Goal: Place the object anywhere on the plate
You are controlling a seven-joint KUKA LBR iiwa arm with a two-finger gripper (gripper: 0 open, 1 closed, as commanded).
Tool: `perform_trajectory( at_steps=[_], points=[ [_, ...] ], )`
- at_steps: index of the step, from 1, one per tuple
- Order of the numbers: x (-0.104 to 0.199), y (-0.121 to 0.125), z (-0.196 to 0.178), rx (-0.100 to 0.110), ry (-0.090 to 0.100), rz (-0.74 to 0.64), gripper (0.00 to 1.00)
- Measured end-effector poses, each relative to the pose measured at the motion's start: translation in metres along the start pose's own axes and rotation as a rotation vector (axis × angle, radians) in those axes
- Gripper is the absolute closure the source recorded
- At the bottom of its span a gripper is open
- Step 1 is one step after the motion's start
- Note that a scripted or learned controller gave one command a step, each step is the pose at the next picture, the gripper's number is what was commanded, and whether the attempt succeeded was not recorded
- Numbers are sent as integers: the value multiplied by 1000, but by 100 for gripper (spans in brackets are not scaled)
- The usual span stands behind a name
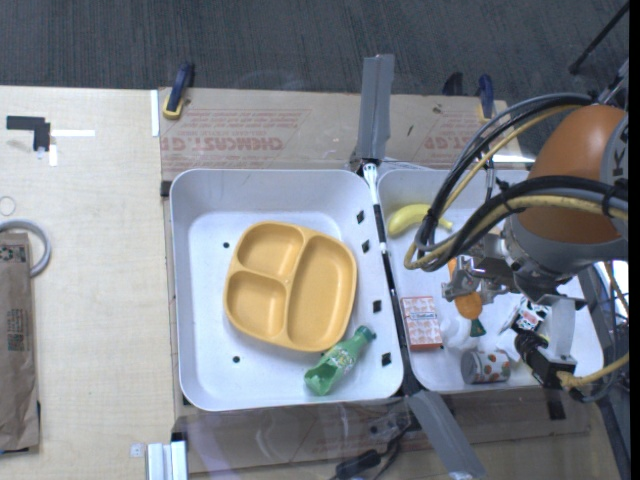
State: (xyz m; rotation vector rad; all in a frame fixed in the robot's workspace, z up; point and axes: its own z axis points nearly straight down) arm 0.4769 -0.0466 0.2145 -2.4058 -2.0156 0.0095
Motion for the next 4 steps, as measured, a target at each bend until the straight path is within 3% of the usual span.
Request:
perform_trajectory(
  at_steps=[1, 2, 3, 4],
  points=[
    [52, 74, 25, -1, -1, 507, 100],
    [96, 51, 25, -1, -2, 1036, 100],
    [174, 20, 73, 0, -3, 906, 100],
    [174, 20, 73, 0, -3, 906, 0]
  ],
)
